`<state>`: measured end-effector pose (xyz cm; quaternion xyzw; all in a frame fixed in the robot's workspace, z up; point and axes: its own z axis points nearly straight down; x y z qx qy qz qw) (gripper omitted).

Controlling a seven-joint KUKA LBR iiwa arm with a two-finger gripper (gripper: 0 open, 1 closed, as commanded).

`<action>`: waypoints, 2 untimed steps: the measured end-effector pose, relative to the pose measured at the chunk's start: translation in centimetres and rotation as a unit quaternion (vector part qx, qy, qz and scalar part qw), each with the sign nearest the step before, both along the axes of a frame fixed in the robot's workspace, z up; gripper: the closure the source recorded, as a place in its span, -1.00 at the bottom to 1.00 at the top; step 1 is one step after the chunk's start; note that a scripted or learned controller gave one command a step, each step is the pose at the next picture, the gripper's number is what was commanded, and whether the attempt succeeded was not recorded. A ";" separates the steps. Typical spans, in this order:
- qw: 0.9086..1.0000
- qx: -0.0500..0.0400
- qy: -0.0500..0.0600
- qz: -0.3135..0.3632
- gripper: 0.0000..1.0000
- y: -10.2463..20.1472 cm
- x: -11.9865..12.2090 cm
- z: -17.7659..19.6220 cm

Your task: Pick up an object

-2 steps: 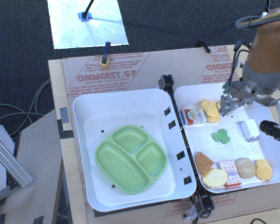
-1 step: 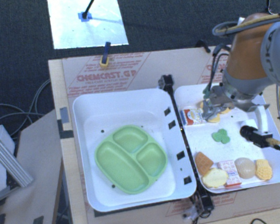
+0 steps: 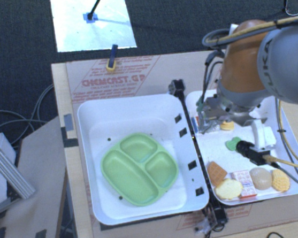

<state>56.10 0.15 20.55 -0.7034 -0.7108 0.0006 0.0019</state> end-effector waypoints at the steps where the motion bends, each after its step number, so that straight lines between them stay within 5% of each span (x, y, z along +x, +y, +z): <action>1: 1.000 0.000 0.000 0.000 1.00 5.6 0.4 -0.4; 2: 1.000 0.000 0.000 0.000 1.00 10.7 0.2 0.6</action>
